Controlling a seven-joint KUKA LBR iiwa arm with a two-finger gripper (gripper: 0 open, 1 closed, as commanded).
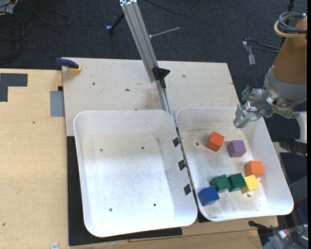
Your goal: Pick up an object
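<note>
**Arm poised over the right bin's far edge, seven blocks below**

The desk (114,82) carries two shallow white bins side by side; no brand, label or writing can be read anywhere. The left bin (93,134) takes the desk's left-hand half. The right bin (277,201) holds all the blocks. The grey arm (287,82) reaches in from the right, and its tool (243,117) hangs over the right bin's far edge, near the far right corner; whether its fingers are apart or together cannot be told.

An orange cube (215,141) lies nearest the tool, a purple cube (236,148) just beside it. Toward the near right corner sit a second orange cube (254,168), a yellow cube (250,183), two dark green cubes (236,181) (219,183) and a blue cube (208,195), clustered in a curved row.
</note>
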